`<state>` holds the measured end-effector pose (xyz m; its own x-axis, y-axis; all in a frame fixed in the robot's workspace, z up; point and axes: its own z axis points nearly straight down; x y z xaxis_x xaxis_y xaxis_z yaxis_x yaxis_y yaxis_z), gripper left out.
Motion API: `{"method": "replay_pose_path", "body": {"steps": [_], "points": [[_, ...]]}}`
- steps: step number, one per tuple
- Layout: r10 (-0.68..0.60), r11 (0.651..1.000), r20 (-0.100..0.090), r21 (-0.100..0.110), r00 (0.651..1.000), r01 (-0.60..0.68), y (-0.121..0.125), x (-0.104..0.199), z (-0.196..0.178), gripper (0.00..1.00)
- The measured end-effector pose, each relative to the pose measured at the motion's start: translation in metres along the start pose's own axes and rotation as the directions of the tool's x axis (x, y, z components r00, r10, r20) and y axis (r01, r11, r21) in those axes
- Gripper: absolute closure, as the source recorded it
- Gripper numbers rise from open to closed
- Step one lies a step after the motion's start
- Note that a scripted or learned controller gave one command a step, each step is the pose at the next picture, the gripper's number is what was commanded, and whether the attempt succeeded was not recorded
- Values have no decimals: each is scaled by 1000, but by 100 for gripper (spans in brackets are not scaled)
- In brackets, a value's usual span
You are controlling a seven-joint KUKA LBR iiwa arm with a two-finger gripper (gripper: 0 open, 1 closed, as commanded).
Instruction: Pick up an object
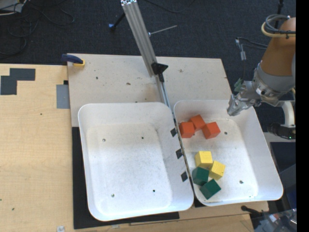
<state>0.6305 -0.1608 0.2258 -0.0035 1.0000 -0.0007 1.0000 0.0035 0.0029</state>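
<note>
The right bin (pixel 260 144) holds three orange-red cubes (pixel 198 126) clustered near its far left side. Closer to the front lie two yellow cubes (pixel 210 164) and two dark green cubes (pixel 205 181), packed together. My gripper (pixel 235 106) hangs over the bin's far right corner, to the right of the orange-red cubes and well apart from them. Nothing shows between its fingers.
The left bin (pixel 96 129) sits beside the right one, joined by black clips along the shared edge. A slanted aluminium rail (pixel 142 35) rises behind the bins. A wooden bench surface (pixel 34 144) lies to the left.
</note>
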Motion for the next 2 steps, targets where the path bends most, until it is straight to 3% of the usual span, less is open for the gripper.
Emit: {"method": "replay_pose_path", "body": {"steps": [1, 2], "points": [[-1, 1000, 1, -1, 1000, 1, 1, -1, -49, 100], [-1, 1000, -3, 6, 1000, 1, 1, 44, -48, 100]]}}
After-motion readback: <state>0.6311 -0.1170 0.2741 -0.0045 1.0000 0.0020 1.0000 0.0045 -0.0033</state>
